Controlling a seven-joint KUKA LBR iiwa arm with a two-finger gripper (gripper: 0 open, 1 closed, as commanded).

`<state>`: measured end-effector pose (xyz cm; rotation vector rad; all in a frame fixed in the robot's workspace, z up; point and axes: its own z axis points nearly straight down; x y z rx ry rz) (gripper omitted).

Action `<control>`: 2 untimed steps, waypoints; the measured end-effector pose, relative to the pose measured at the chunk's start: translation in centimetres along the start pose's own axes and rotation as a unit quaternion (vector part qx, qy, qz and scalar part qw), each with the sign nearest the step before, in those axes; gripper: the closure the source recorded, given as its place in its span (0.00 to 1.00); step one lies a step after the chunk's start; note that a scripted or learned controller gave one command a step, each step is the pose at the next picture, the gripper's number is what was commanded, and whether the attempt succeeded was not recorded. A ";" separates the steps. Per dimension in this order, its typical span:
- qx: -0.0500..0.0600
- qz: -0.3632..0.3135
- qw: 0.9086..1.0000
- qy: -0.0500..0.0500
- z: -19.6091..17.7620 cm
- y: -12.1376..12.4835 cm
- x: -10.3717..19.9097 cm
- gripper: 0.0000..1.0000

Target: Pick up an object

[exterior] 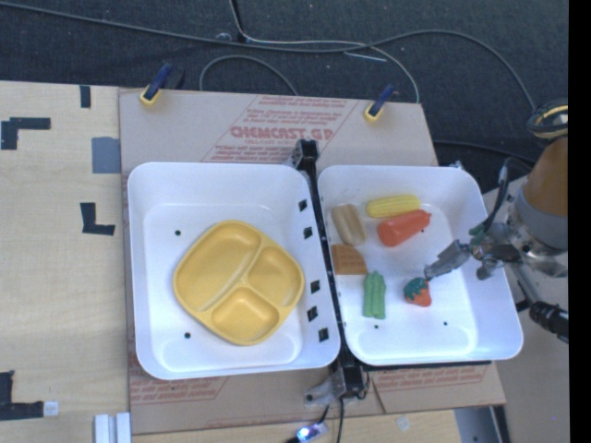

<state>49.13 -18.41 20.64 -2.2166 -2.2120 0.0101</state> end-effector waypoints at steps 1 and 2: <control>-0.004 -0.001 1.000 -0.001 -0.3 0.2 0.0 0.00; -0.002 -0.001 1.000 0.000 4.2 0.1 -0.2 0.00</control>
